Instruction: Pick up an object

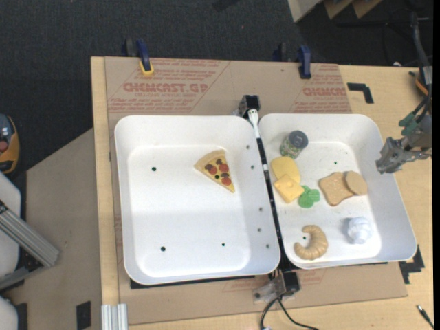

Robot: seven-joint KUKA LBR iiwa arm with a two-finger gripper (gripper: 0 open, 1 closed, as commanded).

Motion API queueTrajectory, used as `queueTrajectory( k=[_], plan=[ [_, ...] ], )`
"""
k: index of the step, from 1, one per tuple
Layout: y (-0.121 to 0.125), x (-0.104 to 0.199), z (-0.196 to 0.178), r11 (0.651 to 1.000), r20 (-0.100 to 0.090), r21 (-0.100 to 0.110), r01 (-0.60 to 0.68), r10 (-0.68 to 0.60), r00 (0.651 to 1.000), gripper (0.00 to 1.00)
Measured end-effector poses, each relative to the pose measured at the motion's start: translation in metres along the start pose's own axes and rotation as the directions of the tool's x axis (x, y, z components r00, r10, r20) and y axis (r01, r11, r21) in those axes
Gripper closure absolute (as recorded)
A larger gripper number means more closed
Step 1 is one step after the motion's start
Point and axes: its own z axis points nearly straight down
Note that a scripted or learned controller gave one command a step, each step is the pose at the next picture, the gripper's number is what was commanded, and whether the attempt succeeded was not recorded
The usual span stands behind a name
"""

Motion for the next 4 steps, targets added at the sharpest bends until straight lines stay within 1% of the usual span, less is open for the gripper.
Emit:
queueTrajectory(
  k=[1,2,3,4],
  plan=[
    [0.000,-0.043,-0.065,1.000,0.011,-0.025,-0.011,0.011,1.000,1.00],
    [0.022,-0.061,-0.138,1.000,0.012,-0.028,-0.008,0.008,1.000,1.00],
    [0.025,-0.101,-0.180,1.000,0.013,-0.026,-0.011,0.011,1.000,1.00],
    [0.062,-0.017,0.005,1.000,0.000,-0.001,0.000,0.000,1.000,1.00]
  ],
)
